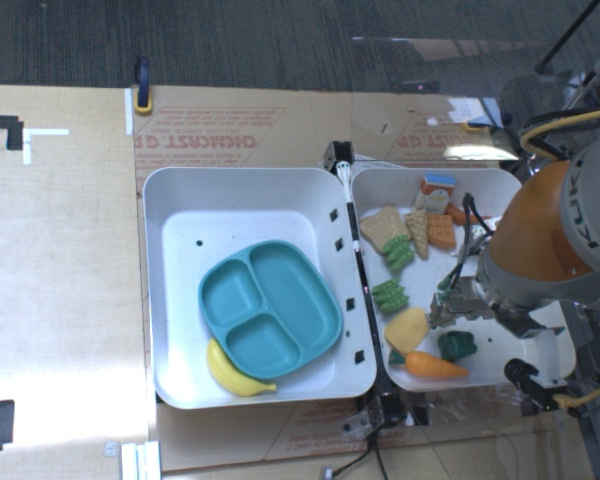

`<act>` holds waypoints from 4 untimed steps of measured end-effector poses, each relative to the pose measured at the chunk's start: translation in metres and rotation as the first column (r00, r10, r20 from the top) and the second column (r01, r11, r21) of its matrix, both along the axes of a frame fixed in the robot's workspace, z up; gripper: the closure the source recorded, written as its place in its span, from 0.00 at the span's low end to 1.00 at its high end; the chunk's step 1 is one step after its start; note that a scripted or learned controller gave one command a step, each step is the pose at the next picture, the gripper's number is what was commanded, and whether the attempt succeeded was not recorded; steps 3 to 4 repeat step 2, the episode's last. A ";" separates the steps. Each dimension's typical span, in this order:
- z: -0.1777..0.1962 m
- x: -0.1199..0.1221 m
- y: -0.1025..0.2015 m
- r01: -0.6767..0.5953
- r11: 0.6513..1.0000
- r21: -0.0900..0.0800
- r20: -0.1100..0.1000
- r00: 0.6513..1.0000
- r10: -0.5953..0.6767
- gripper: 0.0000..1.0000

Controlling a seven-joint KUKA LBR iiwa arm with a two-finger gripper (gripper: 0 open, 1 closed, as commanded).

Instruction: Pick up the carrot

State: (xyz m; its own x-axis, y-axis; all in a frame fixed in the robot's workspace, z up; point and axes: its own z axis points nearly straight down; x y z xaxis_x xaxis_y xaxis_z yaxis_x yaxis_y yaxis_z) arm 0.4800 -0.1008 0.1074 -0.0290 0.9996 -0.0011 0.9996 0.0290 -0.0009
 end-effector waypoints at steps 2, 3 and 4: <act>-0.016 -0.003 0.008 -0.087 0.996 0.003 -0.004 0.996 0.087 0.00; -0.016 -0.003 0.008 -0.087 0.996 0.003 -0.004 0.996 0.087 0.00; -0.016 -0.003 0.008 -0.087 0.996 0.003 -0.004 0.996 0.087 0.00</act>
